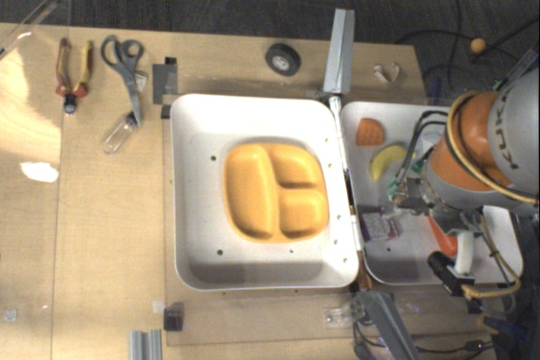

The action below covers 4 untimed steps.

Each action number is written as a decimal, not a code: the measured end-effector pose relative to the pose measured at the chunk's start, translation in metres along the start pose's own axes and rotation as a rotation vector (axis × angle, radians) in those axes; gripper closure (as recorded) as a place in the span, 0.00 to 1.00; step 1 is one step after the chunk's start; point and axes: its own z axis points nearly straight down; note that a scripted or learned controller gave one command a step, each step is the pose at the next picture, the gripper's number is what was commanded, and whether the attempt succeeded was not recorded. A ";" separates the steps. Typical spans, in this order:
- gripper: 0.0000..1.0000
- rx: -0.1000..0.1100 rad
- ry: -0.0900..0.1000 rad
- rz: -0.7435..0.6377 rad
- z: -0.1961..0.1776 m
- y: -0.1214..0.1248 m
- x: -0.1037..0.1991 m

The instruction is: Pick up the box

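Reaches over the right bin (396,274) from its right side: grey arm (515,126) with its orange band (472,152), covering most of that bin's middle and right half. Hangs low over the middle of the right bin, amid green and black cabling: the gripper (405,200). Cannot tell whether the jaws are spread or pressed together, since the wrist hides them from above; nothing seen pinched.

Lies on the floor of the right bin, close to its left wall and about halfway along it: the box (380,226), small, flat, with purple and white print. Sits just left of and slightly nearer than the gripper, apart from it as far as can be judged.

Rest in the far left corner of the right bin: an orange piece (369,131) and, just nearer, a yellow curved piece (386,160). Shows at the near side of the right bin, under the arm: a red-orange item (443,239), partly hidden.

Stands directly left of the right bin, wall to wall: the left bin (194,181), carrying a yellow three-part tray (274,190). Stands upright at the right bin's far left corner: a grey metal post (340,51). Lie well left of the right bin, on the bench beyond the left bin: a tape roll (283,59), scissors (126,67) and pliers (72,73).
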 end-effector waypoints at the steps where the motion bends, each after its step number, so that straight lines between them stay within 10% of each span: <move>1: 0.00 0.000 -0.002 0.002 0.000 0.000 -0.001; 2: 0.00 0.036 0.007 0.019 0.024 0.083 -0.036; 4: 0.00 0.034 0.012 -0.245 0.020 0.035 0.006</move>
